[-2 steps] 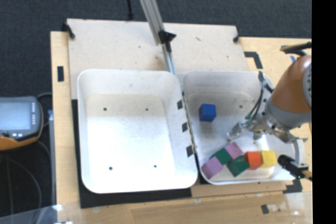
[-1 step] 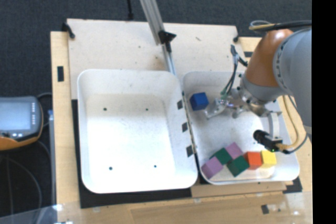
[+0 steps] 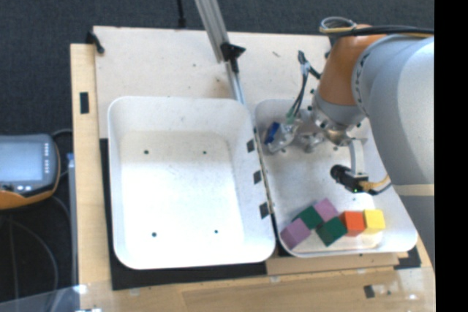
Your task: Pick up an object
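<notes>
While a handheld pendant (image 3: 28,166) lies off the bench at nine o'clock, the left bin (image 3: 128,248) occupies the bench's centre-left, its white floor marked by a few dark dots. A slanted aluminium pole (image 3: 208,11) rises from the bench toward eleven o'clock, just behind that bin's far right corner. Right of the shared rims sits the right bin (image 3: 404,234). The gripper (image 3: 281,137) is down in that bin's far left part, around ten o'clock within it; how far its claw is parted cannot be told, nor whether anything is in it. At the bin's six o'clock end lies a cluster of blocks (image 3: 333,223): purple, green, pink, orange and yellow, touching one another. The grey arm (image 3: 395,106) enters from three o'clock.
</notes>
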You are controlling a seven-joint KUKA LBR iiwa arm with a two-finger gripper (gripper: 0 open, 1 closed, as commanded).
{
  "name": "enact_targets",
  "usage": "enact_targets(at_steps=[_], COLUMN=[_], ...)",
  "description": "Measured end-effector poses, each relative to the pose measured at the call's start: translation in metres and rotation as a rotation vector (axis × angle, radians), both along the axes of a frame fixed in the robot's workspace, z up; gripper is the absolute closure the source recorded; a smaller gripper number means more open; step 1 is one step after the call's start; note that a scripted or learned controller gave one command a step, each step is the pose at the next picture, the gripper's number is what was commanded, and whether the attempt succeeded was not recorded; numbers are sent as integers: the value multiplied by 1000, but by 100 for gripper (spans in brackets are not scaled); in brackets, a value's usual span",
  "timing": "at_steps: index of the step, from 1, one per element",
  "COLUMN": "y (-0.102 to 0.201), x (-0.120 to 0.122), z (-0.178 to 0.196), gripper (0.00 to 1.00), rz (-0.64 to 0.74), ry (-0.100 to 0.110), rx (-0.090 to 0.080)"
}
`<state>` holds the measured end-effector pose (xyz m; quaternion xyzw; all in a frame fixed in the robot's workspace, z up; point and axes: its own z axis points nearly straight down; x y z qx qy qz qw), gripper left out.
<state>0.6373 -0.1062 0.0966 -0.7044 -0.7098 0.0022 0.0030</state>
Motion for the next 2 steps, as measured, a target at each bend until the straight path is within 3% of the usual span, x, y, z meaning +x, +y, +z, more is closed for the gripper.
enact_targets(at_steps=[1,2], y=[-20,-19], x=[27,-30], z=[2,1], gripper=[0,0], rz=[2,-10], ry=[52,-6], rx=[4,-3])
